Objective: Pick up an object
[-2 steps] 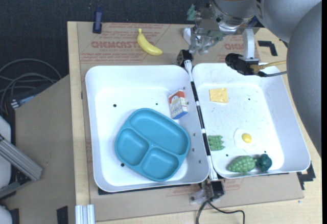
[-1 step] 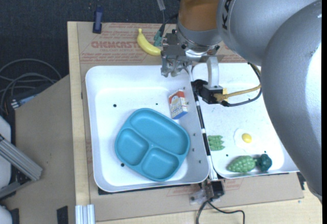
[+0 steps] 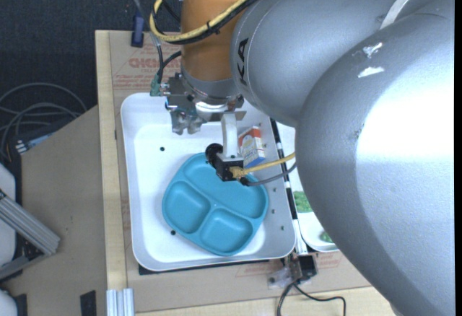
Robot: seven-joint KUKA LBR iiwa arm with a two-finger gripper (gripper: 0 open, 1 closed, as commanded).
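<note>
So the blue divided plate (image 3: 209, 210) sat in the near half of the left bin (image 3: 144, 163) and took up most of the floor there. Just past the plate's far right edge was a small white-and-orange carton (image 3: 251, 143), partly tucked under the arm. The gripper (image 3: 185, 122) hung beyond the plate's far left edge, over bare bin floor, and honestly I couldn't tell how the jaws stood from that angle. My guess was that it was lining up on something to grab. The plate looked wide and shallow, so a rim pinch would be the only way in, and probably slippy. The carton seemed the easier pick: come over it, straddle its narrow sides, drop straight down without nudging the plate.
</note>
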